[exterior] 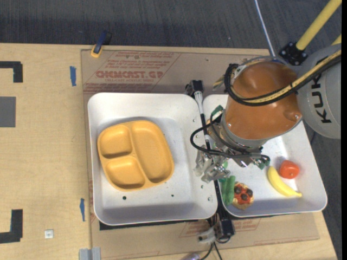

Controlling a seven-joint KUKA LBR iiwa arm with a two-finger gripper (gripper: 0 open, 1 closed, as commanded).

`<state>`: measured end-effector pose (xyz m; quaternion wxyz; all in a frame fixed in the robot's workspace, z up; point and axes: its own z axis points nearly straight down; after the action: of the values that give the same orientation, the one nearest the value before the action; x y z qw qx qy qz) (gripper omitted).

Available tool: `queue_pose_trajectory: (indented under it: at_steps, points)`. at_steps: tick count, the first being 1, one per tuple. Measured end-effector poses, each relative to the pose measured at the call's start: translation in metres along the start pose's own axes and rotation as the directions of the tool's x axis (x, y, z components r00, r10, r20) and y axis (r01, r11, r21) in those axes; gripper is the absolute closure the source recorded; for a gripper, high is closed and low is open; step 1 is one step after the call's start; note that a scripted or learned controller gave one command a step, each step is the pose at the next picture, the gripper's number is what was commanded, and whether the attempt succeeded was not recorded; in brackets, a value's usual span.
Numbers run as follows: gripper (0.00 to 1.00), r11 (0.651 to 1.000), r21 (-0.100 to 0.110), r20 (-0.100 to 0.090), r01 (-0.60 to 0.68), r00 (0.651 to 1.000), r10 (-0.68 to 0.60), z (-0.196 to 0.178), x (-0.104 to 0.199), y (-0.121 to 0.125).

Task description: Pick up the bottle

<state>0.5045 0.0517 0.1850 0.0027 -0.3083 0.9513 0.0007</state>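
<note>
Arm's gripper [212, 169] hangs low over divider between bins, beside green bottle [227, 188] lying in right bin [314, 191]. Finger state unclear. Yellow tray [135, 154] in left bin [108, 104].

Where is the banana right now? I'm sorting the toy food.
In the camera view the banana lies in the right bin, near its front right corner, just below the tomato and right of the pizza slice.
</note>
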Motion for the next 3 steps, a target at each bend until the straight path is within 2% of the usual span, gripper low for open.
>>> queue_pose_trajectory:
  at_steps: [1,2,3]
  points:
    - [1.0,0.993,-0.001,-0.003,0.115,0.993,-0.115,0.005,-0.015,0.044]
    - [1.0,0.958,0.0,0.0,0.286,0.958,-0.286,0.0,0.02,-0.021]
    - [1.0,0.879,-0.001,0.001,0.477,0.879,-0.477,0.0,-0.016,0.03]
